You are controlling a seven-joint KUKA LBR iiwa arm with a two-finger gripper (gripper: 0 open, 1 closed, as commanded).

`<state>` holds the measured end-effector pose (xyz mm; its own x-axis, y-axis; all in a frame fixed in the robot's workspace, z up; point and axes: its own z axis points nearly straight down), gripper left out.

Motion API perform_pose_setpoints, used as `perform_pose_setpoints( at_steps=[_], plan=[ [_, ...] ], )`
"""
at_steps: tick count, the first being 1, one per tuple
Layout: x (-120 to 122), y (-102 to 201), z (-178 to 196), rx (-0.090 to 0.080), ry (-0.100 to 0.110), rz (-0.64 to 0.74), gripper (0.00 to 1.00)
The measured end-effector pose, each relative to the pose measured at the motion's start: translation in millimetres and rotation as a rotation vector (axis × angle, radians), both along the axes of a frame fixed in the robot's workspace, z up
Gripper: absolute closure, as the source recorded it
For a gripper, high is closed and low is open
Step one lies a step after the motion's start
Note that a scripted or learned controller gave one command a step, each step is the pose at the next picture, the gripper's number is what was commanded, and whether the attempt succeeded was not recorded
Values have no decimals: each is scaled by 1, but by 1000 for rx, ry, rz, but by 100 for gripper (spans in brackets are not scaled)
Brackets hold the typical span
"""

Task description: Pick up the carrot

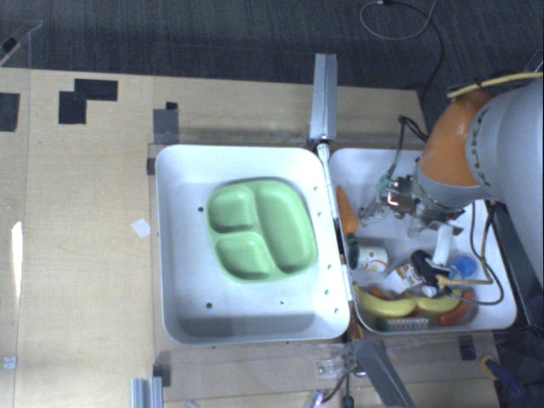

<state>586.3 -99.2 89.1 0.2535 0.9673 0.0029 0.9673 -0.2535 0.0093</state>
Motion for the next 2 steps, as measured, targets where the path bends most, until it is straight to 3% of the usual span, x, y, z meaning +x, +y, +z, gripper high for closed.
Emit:
perform_pose_setpoints(
  at_steps=[1,2],
  plan=[
    [39,-3,-1,1,1,-248,0],
    [41,-1,12,2,-5,-238,100]
  ],
)
